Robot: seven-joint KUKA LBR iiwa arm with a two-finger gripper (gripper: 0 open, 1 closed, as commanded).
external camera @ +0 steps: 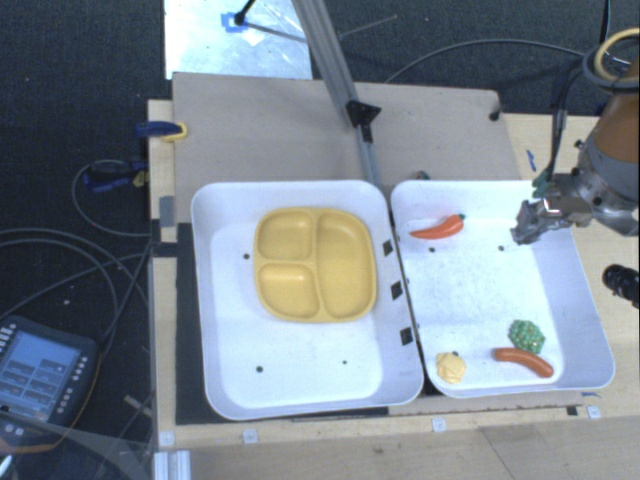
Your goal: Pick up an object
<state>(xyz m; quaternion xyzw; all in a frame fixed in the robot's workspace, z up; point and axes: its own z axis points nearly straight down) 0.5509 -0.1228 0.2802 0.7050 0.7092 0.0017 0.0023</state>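
The right bin holds a red chili pepper near its far left corner. Along its near edge lie a green broccoli piece, an orange-red sausage and a small yellow lump. My gripper hangs over the bin's far right part, well to the right of the chili and far above the broccoli in the picture. No object sits between its fingers that I can make out.
The left bin carries a yellow three-compartment plate. A grey pole slants down to the joint between the bins. Cables and a teach pendant lie off the bench at left.
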